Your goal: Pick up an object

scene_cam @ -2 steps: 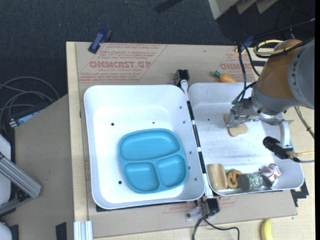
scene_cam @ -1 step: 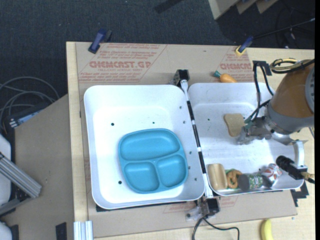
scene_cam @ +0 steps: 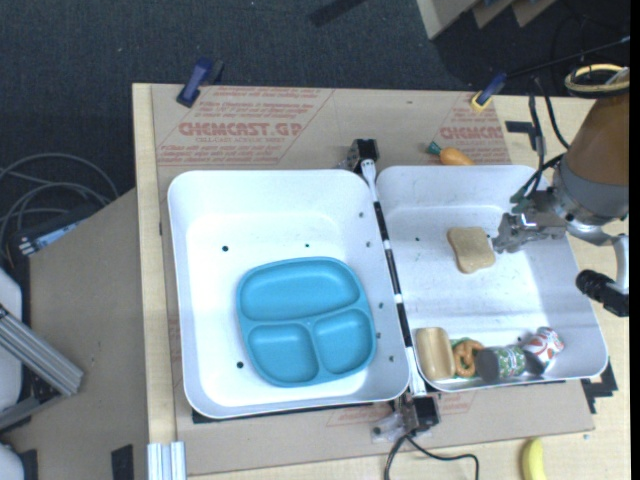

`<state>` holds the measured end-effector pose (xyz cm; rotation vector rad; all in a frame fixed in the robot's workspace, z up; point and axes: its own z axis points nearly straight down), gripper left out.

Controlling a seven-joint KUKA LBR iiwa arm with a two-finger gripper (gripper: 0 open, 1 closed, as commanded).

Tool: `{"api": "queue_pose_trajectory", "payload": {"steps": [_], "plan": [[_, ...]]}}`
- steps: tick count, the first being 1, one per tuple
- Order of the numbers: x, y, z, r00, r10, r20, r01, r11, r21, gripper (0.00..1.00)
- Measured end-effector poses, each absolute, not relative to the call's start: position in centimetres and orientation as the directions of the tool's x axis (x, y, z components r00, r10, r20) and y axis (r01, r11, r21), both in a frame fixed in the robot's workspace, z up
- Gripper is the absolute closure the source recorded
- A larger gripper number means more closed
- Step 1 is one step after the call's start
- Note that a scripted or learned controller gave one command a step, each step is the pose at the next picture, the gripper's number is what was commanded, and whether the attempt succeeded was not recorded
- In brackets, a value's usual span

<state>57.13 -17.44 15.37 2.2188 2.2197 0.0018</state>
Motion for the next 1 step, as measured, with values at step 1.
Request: {"api": "queue_pose_trajectory", "payload": {"steps": [1], "plan": [[60.84,-14.99,14.51,-0.001,1.0,0.0,1.0,0.001,0.002,1.0]]}}
